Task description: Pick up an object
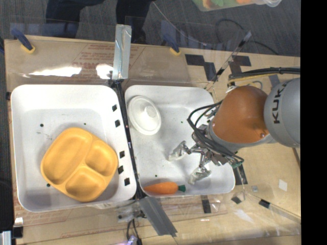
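Grey metal fingers of the gripper (pixel 190 162) stand spread open with nothing between them, hovering over the bare white floor of the right bin (pixel 168 93). One finger points left toward the bin's middle, the other down toward its near edge. Just below the gripper, an orange carrot (pixel 162 189) with a green tip lies flat along the near wall, close to the lower finger but apart from it. Up and to the left, a white bowl (pixel 144 114) sits near the divider. Behind the gripper the arm (pixel 255 117), orange band then grey, reaches in from the right. A yellow divided plate (pixel 79 163) rests in the left bin (pixel 30 98). Judged from this, the reach is under way and no grasp is made. The carrot looks the nearest target; the next move calls for lining the open fingers across it and lowering.
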`<action>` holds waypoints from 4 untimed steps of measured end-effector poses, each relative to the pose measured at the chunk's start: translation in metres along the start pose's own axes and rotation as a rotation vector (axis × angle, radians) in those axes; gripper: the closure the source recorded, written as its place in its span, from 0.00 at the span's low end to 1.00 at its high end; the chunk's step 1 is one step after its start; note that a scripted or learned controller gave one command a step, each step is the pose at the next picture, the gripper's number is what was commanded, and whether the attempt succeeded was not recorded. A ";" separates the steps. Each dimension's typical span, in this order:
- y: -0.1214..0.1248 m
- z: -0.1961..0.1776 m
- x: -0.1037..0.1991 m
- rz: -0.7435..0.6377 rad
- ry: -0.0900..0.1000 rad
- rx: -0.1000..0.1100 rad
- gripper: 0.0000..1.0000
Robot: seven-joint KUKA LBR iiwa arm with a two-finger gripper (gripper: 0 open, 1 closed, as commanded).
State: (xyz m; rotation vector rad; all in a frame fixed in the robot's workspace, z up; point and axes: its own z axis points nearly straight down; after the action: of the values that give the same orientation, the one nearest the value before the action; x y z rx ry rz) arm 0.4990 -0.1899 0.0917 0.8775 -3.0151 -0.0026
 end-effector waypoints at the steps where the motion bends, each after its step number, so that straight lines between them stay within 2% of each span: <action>1: 0.000 0.000 0.000 0.000 0.000 0.000 0.00; 2: 0.000 0.000 0.000 0.000 0.000 0.000 0.00; 3: 0.049 0.000 -0.075 -0.183 0.001 -0.003 0.00; 4: -0.013 -0.028 -0.041 -0.111 -0.001 0.004 0.00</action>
State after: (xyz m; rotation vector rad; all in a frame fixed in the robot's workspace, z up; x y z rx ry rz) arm 0.5403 -0.1788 0.1193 1.0436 -2.9641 0.0029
